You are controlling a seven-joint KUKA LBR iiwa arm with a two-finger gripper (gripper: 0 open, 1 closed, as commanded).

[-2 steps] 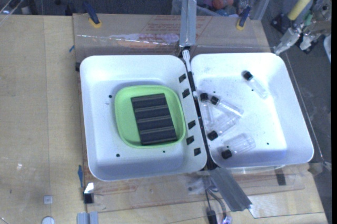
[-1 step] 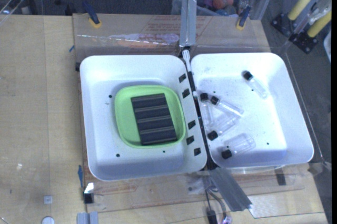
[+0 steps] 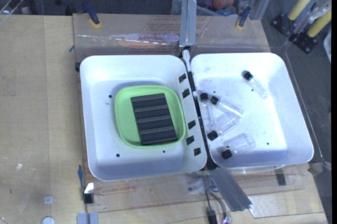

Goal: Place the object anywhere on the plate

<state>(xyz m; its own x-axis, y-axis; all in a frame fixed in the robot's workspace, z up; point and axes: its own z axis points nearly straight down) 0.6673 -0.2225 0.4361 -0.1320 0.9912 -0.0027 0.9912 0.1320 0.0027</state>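
Wooden bench (image 3: pixel 37 112) carries two bins; the green plate (image 3: pixel 122 112) holds a black ridged block (image 3: pixel 154 119), long axis running near-to-far; clear vials (image 3: pixel 226 110) lie right of it.

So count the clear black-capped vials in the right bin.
4, maybe more, since the clear bodies blur together. One vial lies near the back, two overlap by the divider, and one is near the front.

The two bins (image 3: pixel 100 165) look like smooth white plastic with a soft sheen. The green plate (image 3: pixel 122 123) is matt plastic, and the ribbed block (image 3: pixel 153 119) on it is dull black. The vials (image 3: pixel 226 108) are clear and glossy, with black caps. The bench (image 3: pixel 37 112) is pale matt wood.
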